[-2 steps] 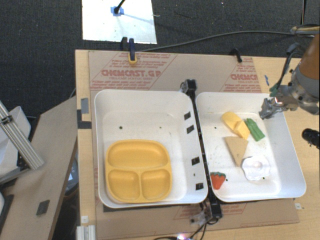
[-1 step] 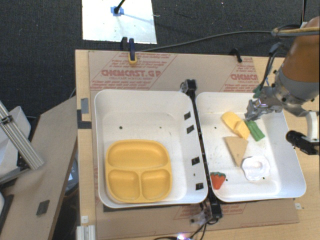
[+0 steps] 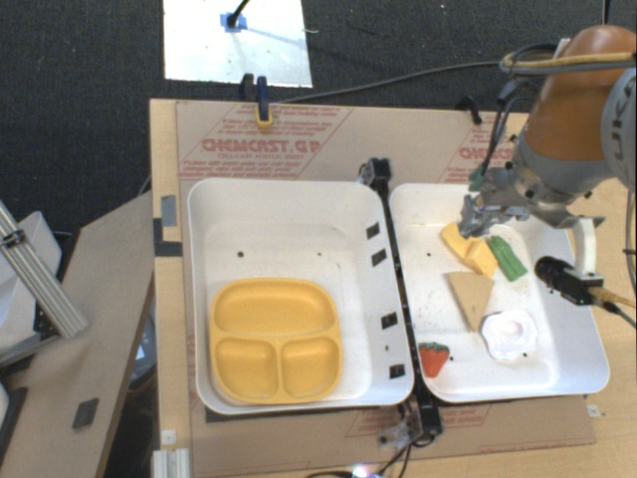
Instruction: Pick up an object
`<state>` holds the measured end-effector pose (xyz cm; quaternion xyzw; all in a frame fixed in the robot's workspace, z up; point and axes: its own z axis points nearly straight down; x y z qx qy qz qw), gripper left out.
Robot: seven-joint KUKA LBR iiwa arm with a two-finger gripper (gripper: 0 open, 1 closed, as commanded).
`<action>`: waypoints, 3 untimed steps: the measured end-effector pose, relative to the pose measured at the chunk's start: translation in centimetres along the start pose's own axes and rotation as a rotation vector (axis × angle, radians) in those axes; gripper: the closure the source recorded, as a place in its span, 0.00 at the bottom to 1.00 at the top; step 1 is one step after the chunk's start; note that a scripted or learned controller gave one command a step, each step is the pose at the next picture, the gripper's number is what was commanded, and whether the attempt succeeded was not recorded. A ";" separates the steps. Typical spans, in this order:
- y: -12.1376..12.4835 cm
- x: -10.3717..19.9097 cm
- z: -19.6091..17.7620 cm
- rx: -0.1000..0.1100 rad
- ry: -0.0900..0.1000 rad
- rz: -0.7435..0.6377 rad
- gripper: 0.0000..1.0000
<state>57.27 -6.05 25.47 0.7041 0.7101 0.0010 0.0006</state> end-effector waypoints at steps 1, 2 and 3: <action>-0.1 5.1 -0.5 0.000 0.000 0.000 1.00; 0.4 10.4 1.1 0.002 0.001 -0.001 1.00; -0.4 16.0 0.8 0.002 0.001 -0.001 1.00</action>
